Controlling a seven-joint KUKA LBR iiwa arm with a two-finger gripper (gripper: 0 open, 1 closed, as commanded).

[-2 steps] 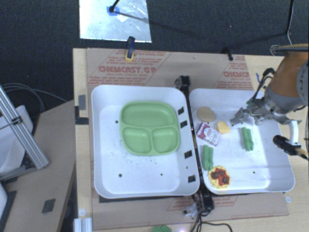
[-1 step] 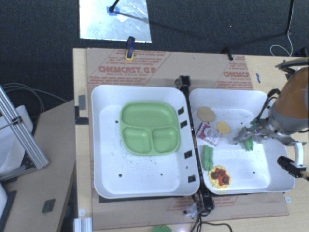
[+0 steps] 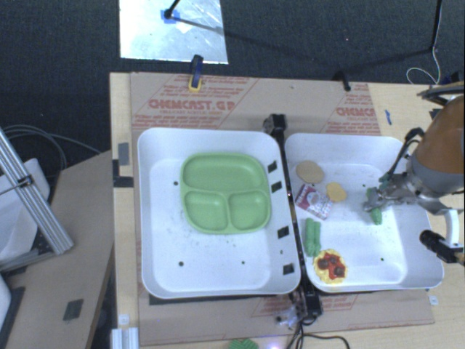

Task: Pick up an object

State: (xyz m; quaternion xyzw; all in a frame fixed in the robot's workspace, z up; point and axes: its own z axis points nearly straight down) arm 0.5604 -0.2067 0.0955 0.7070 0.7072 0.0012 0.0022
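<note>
We find the gripper (image 3: 375, 203) low over the right bin (image 3: 392, 267), its fingers closed on a small green object (image 3: 376, 215) near the bin's middle. Further left in that bin lie a tan disc (image 3: 310, 171), a yellow piece (image 3: 336, 192), a red-and-white packet (image 3: 313, 201), a green pod (image 3: 312, 236) and a small pizza (image 3: 330, 265). The left bin (image 3: 163, 260) holds a green divided plate (image 3: 224, 193).

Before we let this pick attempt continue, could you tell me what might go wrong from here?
1. The gripper is low in the right bin by a small green object; the grasp may miss or only nudge it.
2. It works near the bin's right wall, so the arm could bump the rim.
</note>
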